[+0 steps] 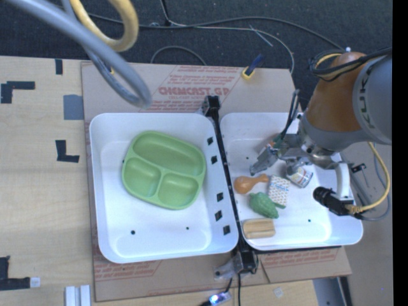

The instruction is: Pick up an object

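Hovering over the right white bin (331, 234), the grey two-finger gripper (273, 160) has its fingers spread, empty. At its five o'clock lie an orange gourd-shaped toy (248, 183), green leafy toy (262, 204), speckled packet (278, 190) and tan block (258, 228). The left bin (108, 234) holds a green sectioned plate (164, 169).

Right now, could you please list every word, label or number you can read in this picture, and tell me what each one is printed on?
"CHEMCAST GP", in red, on the cardboard sheet behind the bins.
Smaller red lines above and below that print: too small to read.
Red print on the cardboard's front edge, below the bins: too blurred to read.
"KU", dark upright letters on the arm, cut off at the picture's edge.
The patterned packet in the right bin: no legible text.
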You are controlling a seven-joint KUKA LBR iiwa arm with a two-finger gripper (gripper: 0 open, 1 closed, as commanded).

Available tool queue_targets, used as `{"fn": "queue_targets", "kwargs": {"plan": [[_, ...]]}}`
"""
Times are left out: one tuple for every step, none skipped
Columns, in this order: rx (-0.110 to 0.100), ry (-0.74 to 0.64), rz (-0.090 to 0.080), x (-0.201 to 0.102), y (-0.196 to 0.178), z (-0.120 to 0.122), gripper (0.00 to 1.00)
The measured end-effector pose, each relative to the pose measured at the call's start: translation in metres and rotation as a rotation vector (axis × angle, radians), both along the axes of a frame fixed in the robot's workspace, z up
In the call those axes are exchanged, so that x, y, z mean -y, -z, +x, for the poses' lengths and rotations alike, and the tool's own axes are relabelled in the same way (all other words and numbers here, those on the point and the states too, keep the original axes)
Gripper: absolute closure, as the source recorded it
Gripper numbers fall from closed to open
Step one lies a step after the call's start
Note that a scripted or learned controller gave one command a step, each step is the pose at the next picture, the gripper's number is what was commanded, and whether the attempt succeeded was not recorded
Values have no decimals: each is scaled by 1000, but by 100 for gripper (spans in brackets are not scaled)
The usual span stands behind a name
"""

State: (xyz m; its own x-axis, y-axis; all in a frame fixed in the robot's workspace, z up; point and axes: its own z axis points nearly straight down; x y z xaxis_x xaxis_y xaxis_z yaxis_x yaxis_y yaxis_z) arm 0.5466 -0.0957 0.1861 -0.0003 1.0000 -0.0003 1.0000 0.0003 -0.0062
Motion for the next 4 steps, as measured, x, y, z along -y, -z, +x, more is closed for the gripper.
{"fn": "queue_targets", "kwargs": {"plan": [[-1, 0, 0, 0, 63, 4, 0], [13, 1, -7, 2, 99, 6, 0], [18, 0, -5, 1, 86, 8, 100], [9, 0, 0, 11, 32, 6, 100]]}}
